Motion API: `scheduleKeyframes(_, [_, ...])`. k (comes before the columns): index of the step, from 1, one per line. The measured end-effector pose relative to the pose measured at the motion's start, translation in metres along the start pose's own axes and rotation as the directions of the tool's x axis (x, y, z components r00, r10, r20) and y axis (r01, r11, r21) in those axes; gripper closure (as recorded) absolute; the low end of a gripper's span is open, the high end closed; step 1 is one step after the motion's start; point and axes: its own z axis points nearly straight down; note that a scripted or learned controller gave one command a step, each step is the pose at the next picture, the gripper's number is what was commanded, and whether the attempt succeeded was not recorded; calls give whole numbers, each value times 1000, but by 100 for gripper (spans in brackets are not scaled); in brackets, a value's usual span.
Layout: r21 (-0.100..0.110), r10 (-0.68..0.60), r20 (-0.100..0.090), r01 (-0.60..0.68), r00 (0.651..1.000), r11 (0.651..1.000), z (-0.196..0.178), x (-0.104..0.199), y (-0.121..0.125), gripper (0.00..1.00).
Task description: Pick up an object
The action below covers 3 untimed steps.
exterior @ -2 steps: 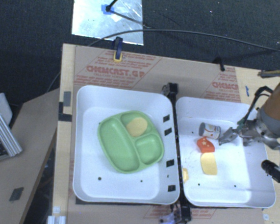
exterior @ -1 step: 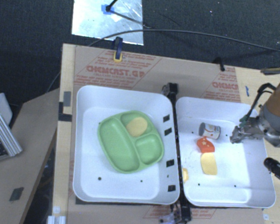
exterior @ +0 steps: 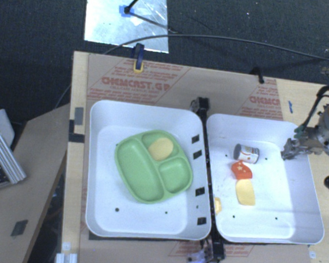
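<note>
Gripper [exterior: 292, 147] hangs over the right bin's [exterior: 300, 228] far right edge (jaws we cannot make out), while we see can [exterior: 246, 154], red piece [exterior: 242, 171] and yellow block [exterior: 245, 193] lying inside.

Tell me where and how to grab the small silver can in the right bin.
The silver can lies on its side, long axis running left-right, near the right bin's back wall. Probably best to come straight down and close across its curved body at mid-length, fingers in front and behind. The red piece sits just in front, so the front finger has little room.
</note>
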Motion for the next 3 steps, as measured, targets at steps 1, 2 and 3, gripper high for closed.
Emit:
scheduleKeyframes(1, [0, -2, 0, 2, 1000, 1000, -59, 2, -5, 100])
scheduleKeyframes(2, [-1, -3, 0, 3, 1000, 1000, -71, 2, -4, 100])
scheduleKeyframes(3, [0, -5, -1, 5, 1000, 1000, -78, 49, -12, 100])
